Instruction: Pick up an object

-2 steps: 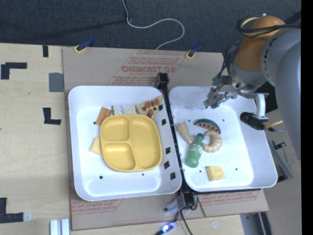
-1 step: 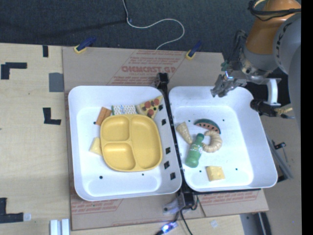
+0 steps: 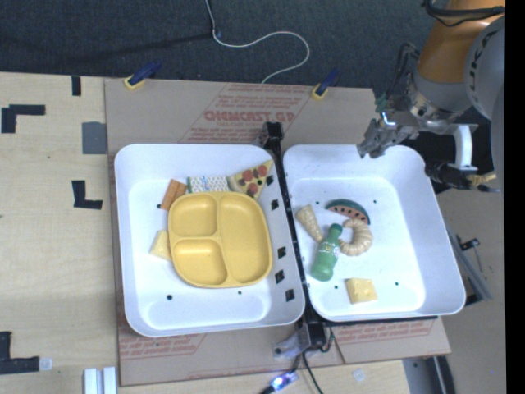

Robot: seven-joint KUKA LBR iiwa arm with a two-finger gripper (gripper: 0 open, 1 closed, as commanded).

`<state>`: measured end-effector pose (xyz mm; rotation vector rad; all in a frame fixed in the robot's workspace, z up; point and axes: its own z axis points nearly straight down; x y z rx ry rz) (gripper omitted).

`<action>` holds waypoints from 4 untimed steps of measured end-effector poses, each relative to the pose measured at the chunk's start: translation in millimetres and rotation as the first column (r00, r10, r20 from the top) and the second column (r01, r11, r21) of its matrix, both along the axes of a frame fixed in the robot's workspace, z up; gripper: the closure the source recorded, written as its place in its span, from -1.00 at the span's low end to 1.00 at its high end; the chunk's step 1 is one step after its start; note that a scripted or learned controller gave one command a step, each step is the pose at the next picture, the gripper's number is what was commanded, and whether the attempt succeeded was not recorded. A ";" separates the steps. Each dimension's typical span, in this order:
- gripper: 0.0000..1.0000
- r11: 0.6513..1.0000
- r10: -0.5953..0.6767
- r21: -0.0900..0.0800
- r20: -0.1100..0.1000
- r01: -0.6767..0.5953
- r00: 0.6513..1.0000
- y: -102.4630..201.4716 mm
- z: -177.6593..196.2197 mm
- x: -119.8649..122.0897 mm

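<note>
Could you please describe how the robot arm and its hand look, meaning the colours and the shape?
The arm is rounded and bulky, grey, with a glossy orange band above the wrist and a dark cable looping over it. The hand is small, dark grey metal, narrowing to two thin fingers. A white bracket sits beside the wrist.

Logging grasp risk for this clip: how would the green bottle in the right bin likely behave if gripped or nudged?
The green bottle lies on its side, so a nudge would probably roll it. It looks like a small rigid plastic toy, likely light. It rests against the beige ring, which may shift with it. Its rounded, smooth-looking body could slip from a pinch.
</note>
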<state>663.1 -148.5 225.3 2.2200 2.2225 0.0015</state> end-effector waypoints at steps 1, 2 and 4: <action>1.00 1.000 0.003 0.000 -0.003 -0.003 1.000 47.9 0.7 -19.2; 1.00 1.000 0.005 0.001 -0.004 -0.005 1.000 111.8 -2.6 -27.5; 1.00 1.000 0.001 0.000 -0.002 -0.001 1.000 128.0 8.3 -29.2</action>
